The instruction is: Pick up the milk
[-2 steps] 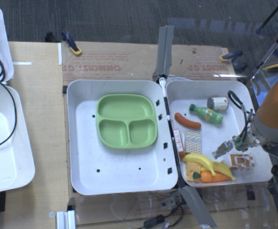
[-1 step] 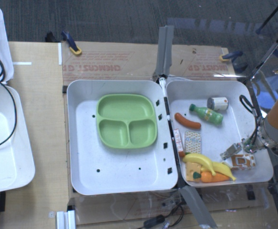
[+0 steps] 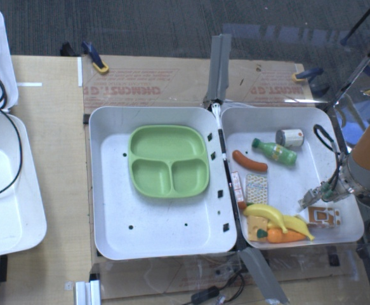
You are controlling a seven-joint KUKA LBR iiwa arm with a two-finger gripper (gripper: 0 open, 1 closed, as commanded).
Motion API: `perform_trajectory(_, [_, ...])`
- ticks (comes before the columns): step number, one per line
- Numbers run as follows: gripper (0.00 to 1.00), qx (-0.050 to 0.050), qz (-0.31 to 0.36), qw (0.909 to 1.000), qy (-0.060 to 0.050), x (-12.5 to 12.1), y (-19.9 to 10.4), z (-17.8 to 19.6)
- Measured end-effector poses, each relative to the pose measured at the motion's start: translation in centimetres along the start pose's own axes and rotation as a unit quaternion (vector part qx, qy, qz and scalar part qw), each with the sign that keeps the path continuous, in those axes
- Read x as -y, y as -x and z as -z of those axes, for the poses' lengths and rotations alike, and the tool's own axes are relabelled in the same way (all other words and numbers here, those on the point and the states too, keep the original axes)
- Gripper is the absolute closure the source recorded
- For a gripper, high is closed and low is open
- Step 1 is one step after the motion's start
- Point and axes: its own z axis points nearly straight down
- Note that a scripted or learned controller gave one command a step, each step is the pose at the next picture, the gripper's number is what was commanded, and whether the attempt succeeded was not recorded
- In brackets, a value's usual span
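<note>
Listing the risks first. The milk (image 3: 325, 216), a small white-and-brown carton, lies flat in the right bin (image 3: 289, 115), near its right wall and front corner. Judged hazard: the carton sits low and close to the wall, so fingers may close above it or nudge it against the rim rather than seat round it. Second hazard: the banana (image 3: 280, 218) and carrot (image 3: 285, 236) lie just beside it to the left and could be caught or pushed instead.

Pincer (image 3: 316, 196): hangs over the right bin, just above and left of the carton, tips angled down toward the bin floor. The fingers are blurred and tangled with cabling; how far open they stand cannot be told, and nothing is seen between them. Contact with the carton cannot be confirmed.

Other contents, right bin: green bottle (image 3: 275, 152), small can (image 3: 290, 136), sausage (image 3: 250, 162), patterned packet (image 3: 256, 189). Left bin (image 3: 112, 227): green divided plate (image 3: 169, 161).
</note>
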Motion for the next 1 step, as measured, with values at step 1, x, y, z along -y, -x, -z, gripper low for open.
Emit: perform_trajectory(1, [0.0,0.001,-0.001,1.0,-0.001,0.14,0.14,-0.01])
